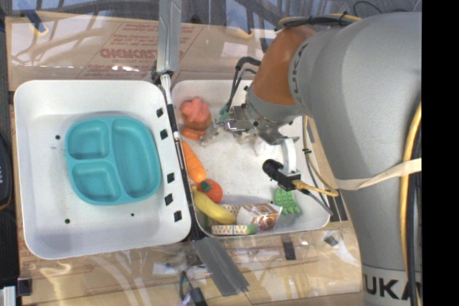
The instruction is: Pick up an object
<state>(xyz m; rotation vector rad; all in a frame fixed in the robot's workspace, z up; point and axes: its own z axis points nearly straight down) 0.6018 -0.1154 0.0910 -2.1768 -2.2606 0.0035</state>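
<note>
Left bin, far left of the gripper: holds one teal divided plate, lying flat, well apart from the tool. Right bin: all loose objects are here. Pink-orange lump in the bin's far left corner, just left of the gripper and the closest object to it; contact cannot be judged. Carrot lies along the bin's left wall, left of the gripper and nearer the camera. Round red-orange fruit with a green top sits at the carrot's near end, touching the banana, which lies along the near wall, below-left of the tool. Small printed packet rests against the near wall, below the gripper and slightly right. Gripper is low over the far half of the right bin, above bare white floor; whether it is apart, together or clamped on something cannot be told from this angle. Green toy in the near right corner, below-right of the gripper, apart from it. Arm comes in from the right, orange band just above the tool.
</note>
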